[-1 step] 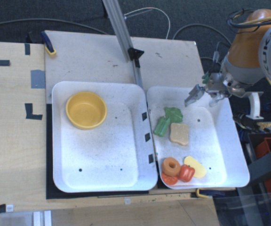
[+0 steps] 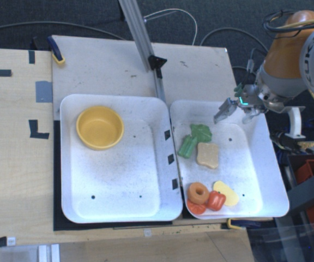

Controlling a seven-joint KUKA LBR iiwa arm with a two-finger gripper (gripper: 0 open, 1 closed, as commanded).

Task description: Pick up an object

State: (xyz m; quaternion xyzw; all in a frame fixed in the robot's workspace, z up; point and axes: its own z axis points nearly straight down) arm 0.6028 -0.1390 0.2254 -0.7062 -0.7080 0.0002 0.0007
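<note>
My claw (image 2: 236,111) hangs spread and bare over the right bin's (image 2: 266,162) far rim, nothing picked yet, the broccoli (image 2: 195,139) and bread (image 2: 207,155) just below-left of it.

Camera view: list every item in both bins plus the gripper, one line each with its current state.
Yellow bowl: upright, in left bin.
Green toy: lying flat in right bin.
Bread slice: flat, touching the green toy.
Donut: flat, near front edge.
Red pepper: beside the donut.
Yellow piece: flat, partly under the pepper.
Gripper: open, holding nothing, above the right bin's far edge.
</note>
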